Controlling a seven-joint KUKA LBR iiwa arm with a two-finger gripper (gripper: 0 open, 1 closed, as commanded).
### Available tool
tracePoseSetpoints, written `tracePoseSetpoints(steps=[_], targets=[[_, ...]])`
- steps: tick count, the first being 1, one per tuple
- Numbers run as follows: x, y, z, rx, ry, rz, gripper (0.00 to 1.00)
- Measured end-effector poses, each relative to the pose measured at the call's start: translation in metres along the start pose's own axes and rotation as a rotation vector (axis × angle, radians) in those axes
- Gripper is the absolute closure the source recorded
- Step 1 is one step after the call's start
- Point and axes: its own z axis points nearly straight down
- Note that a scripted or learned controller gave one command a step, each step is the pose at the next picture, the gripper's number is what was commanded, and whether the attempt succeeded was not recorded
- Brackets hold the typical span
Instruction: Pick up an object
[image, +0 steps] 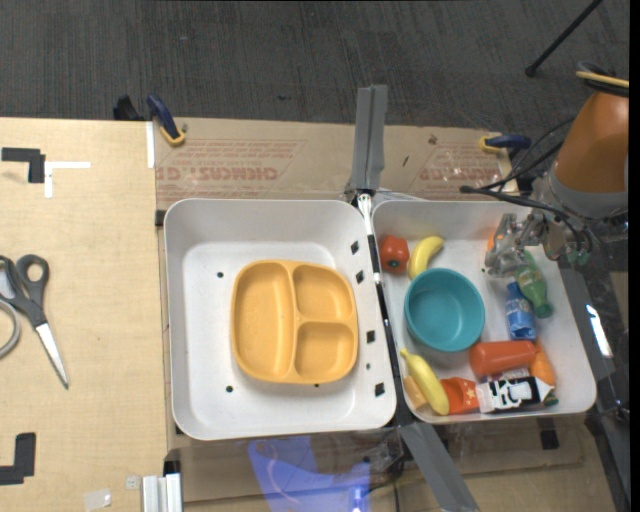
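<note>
Camera view from above: my gripper (505, 250) hangs at the right bin's (578, 310) far right; I cannot tell its state. Just below lies a green bottle (533, 288), likely light, stiff, slippery; I judge its middle the best hold. Cardboard (240, 165) lettering behind is unreadable.

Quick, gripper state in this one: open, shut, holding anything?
Gripper: over the right bin's far right part, above the green bottle; open or shut cannot be told, and no object is visibly held.
</note>
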Motion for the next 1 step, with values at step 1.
tracePoseSetpoints(steps=[1], targets=[[0.0682, 0.0470, 0.0116, -0.002, 0.010, 0.235, 1.00]])
